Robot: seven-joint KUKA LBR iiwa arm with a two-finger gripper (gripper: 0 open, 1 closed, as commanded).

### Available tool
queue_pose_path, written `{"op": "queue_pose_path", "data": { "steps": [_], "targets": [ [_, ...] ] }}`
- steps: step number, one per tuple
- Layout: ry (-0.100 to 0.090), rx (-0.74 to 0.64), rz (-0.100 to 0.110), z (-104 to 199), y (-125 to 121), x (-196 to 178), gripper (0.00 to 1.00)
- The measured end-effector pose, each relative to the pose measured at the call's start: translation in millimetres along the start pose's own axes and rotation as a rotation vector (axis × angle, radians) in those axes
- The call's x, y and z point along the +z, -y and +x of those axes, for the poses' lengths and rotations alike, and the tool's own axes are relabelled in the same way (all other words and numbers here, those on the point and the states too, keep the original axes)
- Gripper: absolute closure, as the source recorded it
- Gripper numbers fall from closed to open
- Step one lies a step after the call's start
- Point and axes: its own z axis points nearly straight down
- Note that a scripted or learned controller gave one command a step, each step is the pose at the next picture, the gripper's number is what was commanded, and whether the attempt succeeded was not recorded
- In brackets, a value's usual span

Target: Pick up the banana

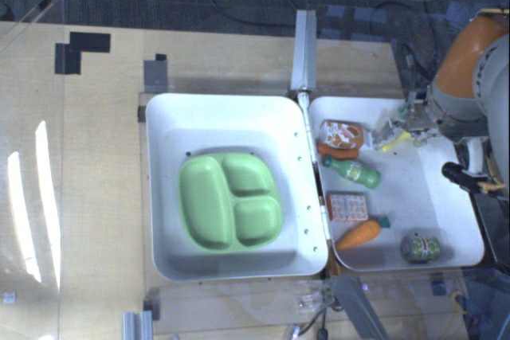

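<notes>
Pale wooden bench (80,195) under two adjoining white bins (163,251).

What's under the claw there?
A bit of yellow, likely the banana, pokes out beneath the claw in the right bin. The claw covers the rest, so its full shape is hidden.

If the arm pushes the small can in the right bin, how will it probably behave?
The can appears to lie on its side, so it may roll. It looks rigid and smooth, perhaps slippery. The bin wall beside it would likely stop it.

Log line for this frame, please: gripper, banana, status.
gripper: at right bin's far edge | banana: yellow piece at gripper tip, grasp unclear | status: lift unconfirmed
</notes>
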Motion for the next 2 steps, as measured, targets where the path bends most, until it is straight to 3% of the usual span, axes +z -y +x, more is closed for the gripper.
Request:
{"op": "queue_pose_path", "data": {
  "steps": [1, 2],
  "targets": [
    [0.001, -0.006, -0.003, 0.7, -1.4, -11.6, 1.00],
    [0.000, 0.072, 0.000, 55.1, -14.5, -93.8, 1.00]
  ]
}}
